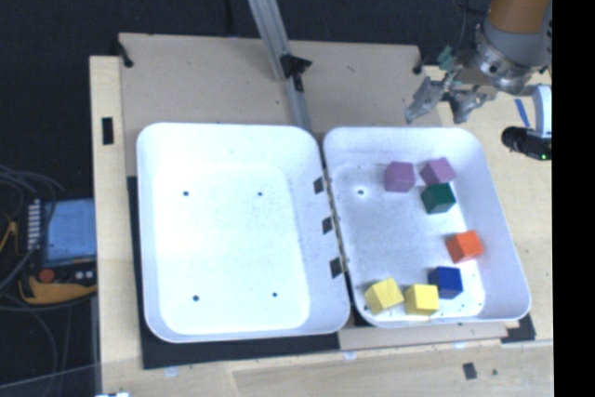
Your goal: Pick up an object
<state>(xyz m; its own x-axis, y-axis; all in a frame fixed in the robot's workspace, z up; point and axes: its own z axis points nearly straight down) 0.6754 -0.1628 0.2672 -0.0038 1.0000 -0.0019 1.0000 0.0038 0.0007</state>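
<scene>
I am holding the gripper (437,102), fingers spread and empty, above the right bin's (502,228) far rim, and the nearest pick, the purple cube (400,176), is lying below-left inside it

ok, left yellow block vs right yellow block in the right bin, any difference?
The left yellow block looks slightly larger and sits turned at an angle; the right yellow block looks smaller and squarer to the bin edge. The left one stands apart from other colours; the right one sits close beside the blue block. Both are yellow cubes near the front wall of the right bin.
</scene>
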